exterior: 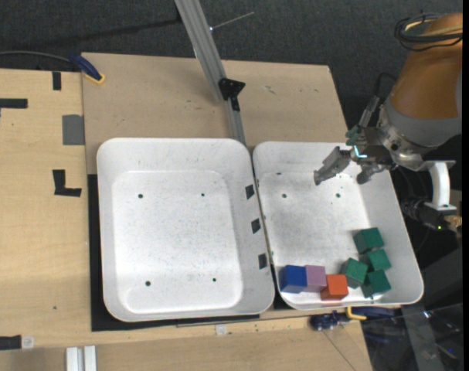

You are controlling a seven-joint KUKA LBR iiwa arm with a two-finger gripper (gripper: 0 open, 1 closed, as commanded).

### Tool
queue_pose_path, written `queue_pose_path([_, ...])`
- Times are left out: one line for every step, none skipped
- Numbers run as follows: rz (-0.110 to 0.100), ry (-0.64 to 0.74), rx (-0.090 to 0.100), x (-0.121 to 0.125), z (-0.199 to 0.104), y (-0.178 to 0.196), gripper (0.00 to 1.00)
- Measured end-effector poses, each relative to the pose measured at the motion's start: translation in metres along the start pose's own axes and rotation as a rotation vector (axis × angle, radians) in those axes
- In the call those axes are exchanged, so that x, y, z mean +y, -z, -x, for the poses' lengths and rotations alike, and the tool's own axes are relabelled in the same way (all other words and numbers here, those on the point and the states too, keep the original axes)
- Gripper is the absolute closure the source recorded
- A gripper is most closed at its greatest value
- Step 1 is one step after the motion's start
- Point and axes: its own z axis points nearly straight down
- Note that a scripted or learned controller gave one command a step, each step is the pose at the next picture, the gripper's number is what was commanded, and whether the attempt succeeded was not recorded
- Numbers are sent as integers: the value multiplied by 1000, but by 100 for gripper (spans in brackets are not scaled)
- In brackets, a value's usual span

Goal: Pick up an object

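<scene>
My gripper (pixel 344 172) hangs over the far part of the right bin (pixel 296 161), its two grey fingers spread apart with nothing between them. The blocks lie at the near end of that bin, well below the gripper in the view: a blue block (pixel 293 277), a purple block (pixel 315 276), an orange block (pixel 336 286), and several green blocks (pixel 369 260) bunched at the near right corner.
The left bin (pixel 118 161) sits beside the right one on the wooden bench. A slanted metal pole (pixel 207 45) runs down to the gap between the bins. A blue and yellow tool (pixel 87 66) lies at the far left.
</scene>
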Motion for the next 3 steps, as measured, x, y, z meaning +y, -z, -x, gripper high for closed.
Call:
queue_pose_path([4, 1, -1, 1, 0, 2, 0])
queue_pose_path([-1, -2, -1, 0, 10, -51, 0])
queue_pose_path([-3, -1, 0, -1, 7, -115, 0])
